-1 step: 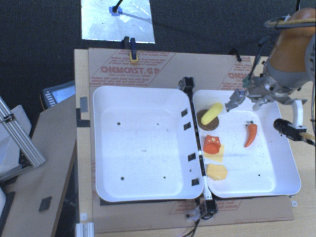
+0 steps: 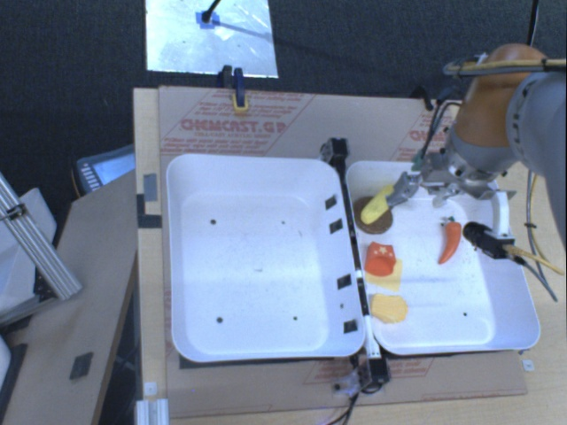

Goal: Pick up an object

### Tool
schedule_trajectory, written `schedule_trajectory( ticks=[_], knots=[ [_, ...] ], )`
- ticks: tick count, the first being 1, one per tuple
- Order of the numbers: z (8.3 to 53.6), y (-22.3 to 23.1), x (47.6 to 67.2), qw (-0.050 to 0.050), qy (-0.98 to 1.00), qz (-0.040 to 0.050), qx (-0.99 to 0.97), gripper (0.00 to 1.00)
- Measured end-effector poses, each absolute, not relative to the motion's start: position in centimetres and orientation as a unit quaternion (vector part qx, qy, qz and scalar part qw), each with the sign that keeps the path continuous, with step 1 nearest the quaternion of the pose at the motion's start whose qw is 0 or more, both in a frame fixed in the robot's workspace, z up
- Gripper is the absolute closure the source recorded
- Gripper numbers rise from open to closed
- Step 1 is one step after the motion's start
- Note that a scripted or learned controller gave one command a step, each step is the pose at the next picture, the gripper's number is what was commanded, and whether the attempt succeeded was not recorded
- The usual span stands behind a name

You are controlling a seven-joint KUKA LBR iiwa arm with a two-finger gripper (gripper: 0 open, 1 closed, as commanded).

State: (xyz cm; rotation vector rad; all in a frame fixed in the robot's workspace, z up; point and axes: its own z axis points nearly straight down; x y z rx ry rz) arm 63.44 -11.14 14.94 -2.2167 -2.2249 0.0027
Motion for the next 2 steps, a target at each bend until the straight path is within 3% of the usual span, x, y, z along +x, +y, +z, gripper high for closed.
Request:
schedule_trajectory(
  ticks=[1, 2],
  knots=[
    [8.3, -10.8, 67.1, -0.003, -0.710, -0.0023, -0.705, 0.00],
    [8.8, -8.7, 63.1, -0.004, -0.707, -0.0028, -0.707, 0.00]
  ],
)
